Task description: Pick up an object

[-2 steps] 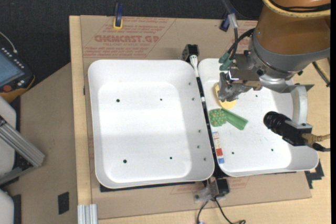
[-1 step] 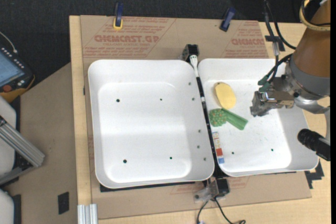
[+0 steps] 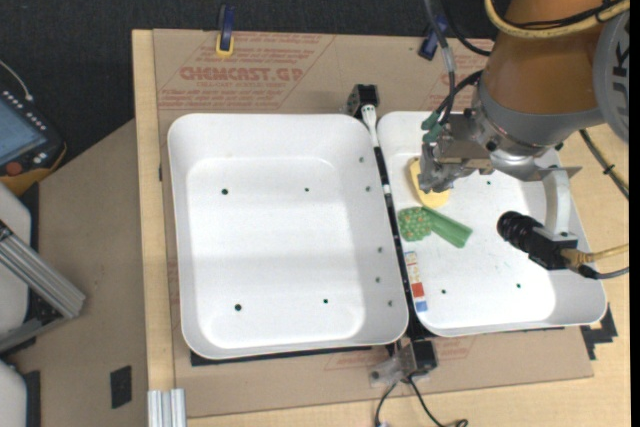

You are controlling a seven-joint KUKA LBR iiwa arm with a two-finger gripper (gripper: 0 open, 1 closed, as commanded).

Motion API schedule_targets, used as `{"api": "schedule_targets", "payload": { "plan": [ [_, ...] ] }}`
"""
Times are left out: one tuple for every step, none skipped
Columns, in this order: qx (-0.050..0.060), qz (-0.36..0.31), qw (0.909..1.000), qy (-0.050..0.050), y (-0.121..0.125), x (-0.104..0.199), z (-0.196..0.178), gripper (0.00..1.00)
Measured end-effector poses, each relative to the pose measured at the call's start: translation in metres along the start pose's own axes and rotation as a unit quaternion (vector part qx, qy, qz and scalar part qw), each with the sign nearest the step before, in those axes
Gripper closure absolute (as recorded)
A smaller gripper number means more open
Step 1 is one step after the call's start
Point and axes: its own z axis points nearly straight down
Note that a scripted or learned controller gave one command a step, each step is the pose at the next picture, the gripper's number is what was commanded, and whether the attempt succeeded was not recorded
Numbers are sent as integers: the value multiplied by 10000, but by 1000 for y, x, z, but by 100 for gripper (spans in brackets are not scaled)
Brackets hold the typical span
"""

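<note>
1. A brown cardboard sheet [image 3: 300, 380] lies on the desk [image 3: 95, 265]. At its near edge a black clip [image 3: 412, 355] sits between the near corners of the two bins.
2. The left bin [image 3: 270, 245] and the right bin [image 3: 490, 300] stand side by side with their inner rims meeting.
3. In the right bin, close to its left wall, a small white label [image 3: 416, 283] with red and blue marks lies flat.
4. Just beyond the label lies a green piece [image 3: 435, 226], flat on the bin floor, its knobbly end to the left and its smooth end to the right.
5. A pale yellow piece [image 3: 432, 196] lies just beyond the green piece, near it, and is partly covered from above.
6. The jaws are low over the far part of the yellow piece. Whether they are spread or pressed together cannot be told, nor whether they touch it.
7. The arm [image 3: 550, 35] reaches in from the right above the far half of the right bin.
8. At the far edge of the cardboard sits a blue clamp [image 3: 226, 27].
</note>
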Motion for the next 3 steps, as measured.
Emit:
{"api": "schedule_targets", "payload": {
  "plan": [
    [16, 30, 10000, -6, -1, 60, -103, 100],
    [-22, 17, 10000, 6, -26, 86, -160, 100],
    [-16, 17, 10000, 6, -37, 108, -199, 100]
  ]
}}
